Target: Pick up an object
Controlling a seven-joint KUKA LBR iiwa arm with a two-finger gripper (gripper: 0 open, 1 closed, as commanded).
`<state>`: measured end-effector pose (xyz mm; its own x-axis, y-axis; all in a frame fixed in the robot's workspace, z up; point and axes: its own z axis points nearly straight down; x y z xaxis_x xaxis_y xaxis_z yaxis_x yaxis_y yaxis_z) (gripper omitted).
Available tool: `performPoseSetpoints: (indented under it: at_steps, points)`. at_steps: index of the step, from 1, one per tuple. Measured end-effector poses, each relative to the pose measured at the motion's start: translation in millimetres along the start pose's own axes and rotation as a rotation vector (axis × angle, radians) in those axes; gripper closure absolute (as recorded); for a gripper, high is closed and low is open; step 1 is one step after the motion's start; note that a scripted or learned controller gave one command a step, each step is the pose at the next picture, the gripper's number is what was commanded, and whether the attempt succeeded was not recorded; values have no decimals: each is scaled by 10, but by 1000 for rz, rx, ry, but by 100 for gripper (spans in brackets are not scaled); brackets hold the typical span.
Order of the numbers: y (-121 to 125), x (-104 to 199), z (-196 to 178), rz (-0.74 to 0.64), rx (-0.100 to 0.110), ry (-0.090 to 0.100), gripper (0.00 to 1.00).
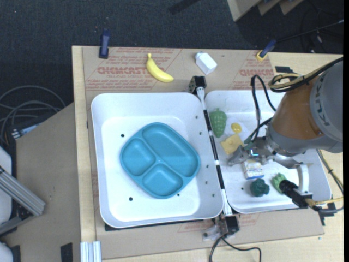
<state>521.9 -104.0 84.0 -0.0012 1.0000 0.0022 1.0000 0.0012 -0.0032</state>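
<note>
The yellow block [231, 144] lies just beside the claw [241, 156], to its upper left, in the right bin [272, 205]. The claw hangs low, probably to reach it. Whether it is open or holds anything, I cannot tell.

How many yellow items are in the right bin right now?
2. A small yellow piece lies right of the pale green item; a larger yellow block sits just below it in the view. The arm covers part of the right bin, so others may be hidden.
</note>
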Motion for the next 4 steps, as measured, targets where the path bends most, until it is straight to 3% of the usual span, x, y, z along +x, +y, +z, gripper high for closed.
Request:
performPoseSetpoints:
  at_steps: [1,2,3,4]
  points:
    - [-436,-168,-1,3,0,-1,0]
    - [42,-7,-6,0,-5,-2,0]
    - [-433,-93,0,2,0,-1,0]
    - [-191,68,-3,0,-5,-3,0]
